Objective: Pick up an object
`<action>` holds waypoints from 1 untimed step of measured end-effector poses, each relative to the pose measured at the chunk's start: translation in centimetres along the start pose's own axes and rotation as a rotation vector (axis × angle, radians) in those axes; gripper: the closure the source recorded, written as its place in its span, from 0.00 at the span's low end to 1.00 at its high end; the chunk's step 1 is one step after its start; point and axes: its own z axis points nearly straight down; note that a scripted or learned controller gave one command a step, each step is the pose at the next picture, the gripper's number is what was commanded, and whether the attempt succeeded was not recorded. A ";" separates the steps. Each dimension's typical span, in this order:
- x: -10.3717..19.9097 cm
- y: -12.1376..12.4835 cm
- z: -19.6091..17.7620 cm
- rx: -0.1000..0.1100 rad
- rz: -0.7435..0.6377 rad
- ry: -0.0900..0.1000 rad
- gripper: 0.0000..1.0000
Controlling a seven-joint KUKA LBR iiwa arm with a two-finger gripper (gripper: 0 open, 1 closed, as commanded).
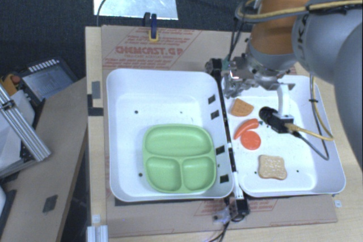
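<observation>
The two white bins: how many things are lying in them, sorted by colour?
Green: 1, a green plastic three-compartment plate in the left white bin.
Red: 2, a red round slice and a red curved strip in the right white bin.
Orange: 1, a flat orange wedge, same bin.
Tan: 1, a tan toast-like slice, same bin.
Total: 5.

Pale green three-section plate [176,158] in a plain white bin [113,139]; right of the plate, second white bin [317,161] holds orange wedge [242,107], red-orange strip [245,126], red-orange disc [250,140], speckled tan toast [273,167]; arm [334,31] grey, orange-banded.
</observation>
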 end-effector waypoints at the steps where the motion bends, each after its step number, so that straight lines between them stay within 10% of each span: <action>1: 5.0 -1.2 1.0 0.000 0.000 0.000 1.00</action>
